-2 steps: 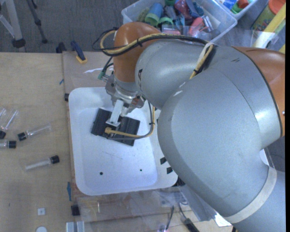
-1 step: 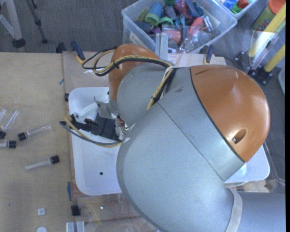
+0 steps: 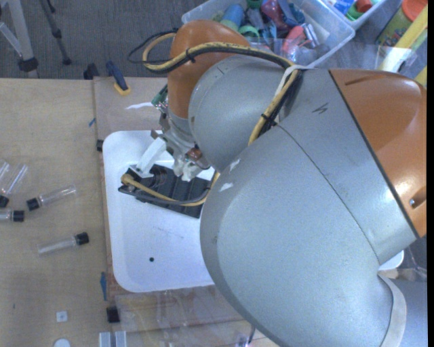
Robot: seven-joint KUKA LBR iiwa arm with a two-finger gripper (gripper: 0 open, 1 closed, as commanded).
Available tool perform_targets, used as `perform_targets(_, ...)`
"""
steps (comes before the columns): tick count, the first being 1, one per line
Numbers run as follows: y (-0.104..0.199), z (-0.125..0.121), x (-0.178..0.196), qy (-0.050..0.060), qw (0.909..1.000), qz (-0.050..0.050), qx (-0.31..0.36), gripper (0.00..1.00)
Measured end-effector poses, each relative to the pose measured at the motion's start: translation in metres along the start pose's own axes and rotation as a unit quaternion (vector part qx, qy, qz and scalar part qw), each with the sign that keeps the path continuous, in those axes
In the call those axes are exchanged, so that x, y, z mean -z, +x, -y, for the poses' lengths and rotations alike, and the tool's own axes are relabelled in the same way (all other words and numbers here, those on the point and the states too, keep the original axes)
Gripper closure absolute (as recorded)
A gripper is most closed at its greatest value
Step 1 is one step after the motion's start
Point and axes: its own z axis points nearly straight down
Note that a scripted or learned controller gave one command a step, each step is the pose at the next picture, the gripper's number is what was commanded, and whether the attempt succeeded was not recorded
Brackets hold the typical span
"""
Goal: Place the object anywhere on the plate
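Note:
My grey arm (image 3: 298, 203) covers most of the view and hides the right side of the bench. My gripper (image 3: 184, 165) hangs low over the far part of the left white bin (image 3: 135, 271), pointing down near the bin's back wall. The wrist blocks the sight of its tips. A tiny dark speck (image 3: 151, 258) lies on the bin floor towards the front, well clear of the gripper.
Several clear vials with black caps (image 3: 62, 242) lie on the wooden bench left of the bin. A clear tub of coloured items (image 3: 291, 20) stands at the back. A blue clamp (image 3: 119, 78) sits behind the bin's far corner.

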Motion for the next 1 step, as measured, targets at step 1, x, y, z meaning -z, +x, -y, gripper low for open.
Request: perform_targets(1,0.0,0.0,0.0002,0.0,1.0,0.0,0.0,0.0)
